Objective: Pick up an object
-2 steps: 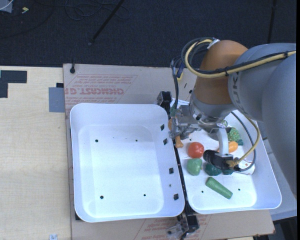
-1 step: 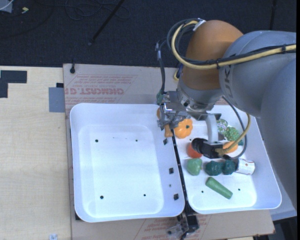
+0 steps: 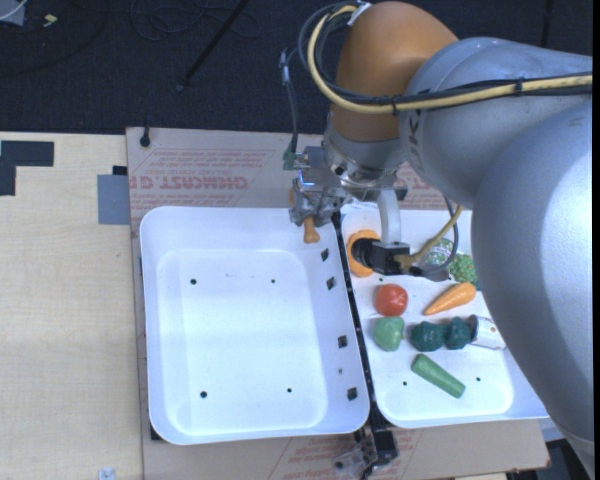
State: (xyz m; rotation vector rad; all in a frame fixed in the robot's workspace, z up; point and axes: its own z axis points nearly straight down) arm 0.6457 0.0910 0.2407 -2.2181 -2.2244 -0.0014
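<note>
My claw point(image 3: 310, 213) hangs over the far rim where the two white bins meet; I cannot tell its state. A small orange piece point(image 3: 310, 232) shows just below it, though whether I grip it is unclear. My grey arm point(image 3: 520, 158) reaches in from the right, its orange band point(image 3: 390, 58) above the wrist. In the right bin point(image 3: 480, 403) lie a red tomato point(image 3: 390, 298), a carrot point(image 3: 450, 298), a light green piece point(image 3: 387, 332), a dark green piece point(image 3: 443, 335) and a green cucumber point(image 3: 438, 376). The left bin point(image 3: 165, 318) sits beside it.
</note>
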